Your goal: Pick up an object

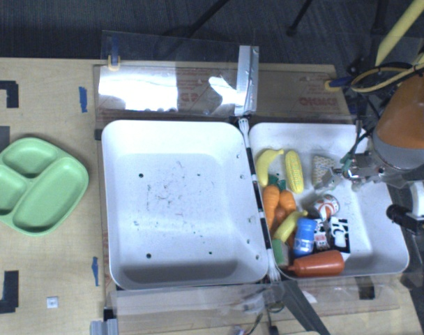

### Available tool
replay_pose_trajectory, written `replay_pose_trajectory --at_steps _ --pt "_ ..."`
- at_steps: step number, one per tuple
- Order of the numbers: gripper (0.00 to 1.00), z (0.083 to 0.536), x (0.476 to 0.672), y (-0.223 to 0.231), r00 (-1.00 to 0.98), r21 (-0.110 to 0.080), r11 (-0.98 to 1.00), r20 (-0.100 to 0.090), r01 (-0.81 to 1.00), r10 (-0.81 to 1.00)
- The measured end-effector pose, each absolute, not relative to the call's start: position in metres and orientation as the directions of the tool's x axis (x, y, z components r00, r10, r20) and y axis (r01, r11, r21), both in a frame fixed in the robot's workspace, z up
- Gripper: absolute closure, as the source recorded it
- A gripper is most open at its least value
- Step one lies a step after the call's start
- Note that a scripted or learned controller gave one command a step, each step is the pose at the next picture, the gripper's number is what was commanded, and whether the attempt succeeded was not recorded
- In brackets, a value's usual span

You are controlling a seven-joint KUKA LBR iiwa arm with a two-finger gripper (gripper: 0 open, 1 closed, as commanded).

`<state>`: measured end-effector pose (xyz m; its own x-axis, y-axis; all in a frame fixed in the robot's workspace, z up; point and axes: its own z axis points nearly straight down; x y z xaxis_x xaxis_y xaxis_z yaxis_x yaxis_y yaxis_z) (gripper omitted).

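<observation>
The right bin [379, 250] holds a heap of toy items along its left side. Among them are a yellow banana [266, 163], a corn cob [293, 170], orange carrots [277, 202], a blue bottle [305, 236] and a red sausage [317, 263]. A black-and-white block [337, 233] and a small round can [328, 206] lie beside them. A grey speckled piece [322, 166] rests near the bin's back. My gripper [342, 174] hangs low over the bin, right beside the grey piece and just above the can. The arm's orange band [406, 121] is at the right edge.
The left bin [173, 201] stands next to the right one, with a shared wall between them. A green divided plate [34, 185] lies on the bench at the far left. A clear panel with a metal post [247, 79] stands behind the bins. Cables hang at the upper right.
</observation>
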<state>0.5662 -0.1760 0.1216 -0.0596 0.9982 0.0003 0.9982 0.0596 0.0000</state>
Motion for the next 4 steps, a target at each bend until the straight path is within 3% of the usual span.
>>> replay_pose_trajectory --at_steps 1,2,3,4 --pt "0.0 0.116 0.479 -0.201 -0.066 -0.001 0.066 0.001 0.998 0.998" --pt "0.0 0.086 0.549 -0.181 -0.088 0.005 0.088 -0.002 0.996 0.996" --pt "0.0 0.176 0.524 -0.158 -0.175 0.002 0.175 -0.001 0.985 0.985" --pt "0.0 0.151 0.523 -0.114 -0.348 0.0 0.348 0.001 0.938 0.938"
